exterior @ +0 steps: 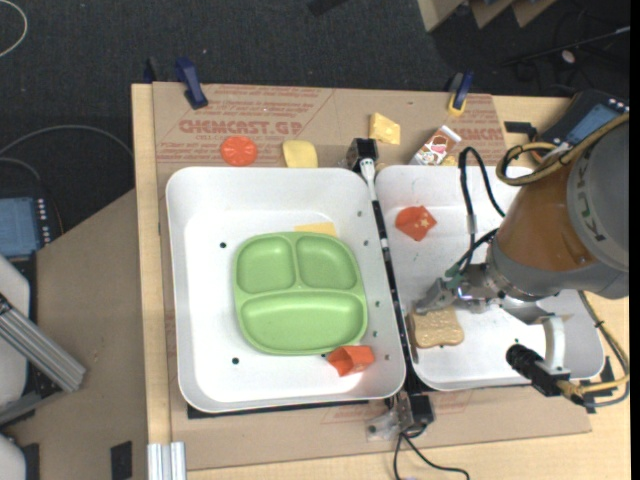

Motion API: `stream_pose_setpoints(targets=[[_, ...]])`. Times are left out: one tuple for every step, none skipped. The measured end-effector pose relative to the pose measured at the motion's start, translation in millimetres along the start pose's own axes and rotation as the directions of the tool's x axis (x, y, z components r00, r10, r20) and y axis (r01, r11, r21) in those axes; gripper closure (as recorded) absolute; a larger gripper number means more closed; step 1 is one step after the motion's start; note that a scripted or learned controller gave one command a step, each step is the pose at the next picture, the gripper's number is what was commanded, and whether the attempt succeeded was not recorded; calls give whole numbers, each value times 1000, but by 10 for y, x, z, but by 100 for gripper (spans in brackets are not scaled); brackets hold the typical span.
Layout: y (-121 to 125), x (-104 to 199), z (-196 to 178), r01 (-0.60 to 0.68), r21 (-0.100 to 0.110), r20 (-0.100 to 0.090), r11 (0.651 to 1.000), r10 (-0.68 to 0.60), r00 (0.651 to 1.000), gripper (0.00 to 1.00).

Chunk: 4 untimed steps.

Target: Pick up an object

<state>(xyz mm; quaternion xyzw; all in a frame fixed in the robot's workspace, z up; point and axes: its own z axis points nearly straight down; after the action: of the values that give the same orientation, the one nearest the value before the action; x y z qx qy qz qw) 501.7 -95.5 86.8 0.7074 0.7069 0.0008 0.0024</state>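
Apparently flat, light and stiff, the tan toast-shaped slice [438, 329] lies at the right white bin's [500, 372] left edge — take its edges; whether the gripper [443, 293] is open I cannot tell.

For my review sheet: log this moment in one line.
arm: over right bin | gripper: above toast slice | grasp: unconfirmed | left bin: green plate

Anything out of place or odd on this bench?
Yes. Several small items lie on the cardboard behind the bins rather than in them: an orange disc, two yellow pieces and a small packet. In the left bin, an orange block leans on the green tray's rim.
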Motion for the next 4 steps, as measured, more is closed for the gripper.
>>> stream_pose_setpoints(targets=[[602,-774,-176,-1,-3,4,1000,1,1000,0],[1373,-313,-36,8,-3,-1,1000,-8,1000,0],[539,-183,31,-1,12,-5,1000,1,1000,0],[-272,-134,28,-2,13,-5,1000,2,1000,0]])
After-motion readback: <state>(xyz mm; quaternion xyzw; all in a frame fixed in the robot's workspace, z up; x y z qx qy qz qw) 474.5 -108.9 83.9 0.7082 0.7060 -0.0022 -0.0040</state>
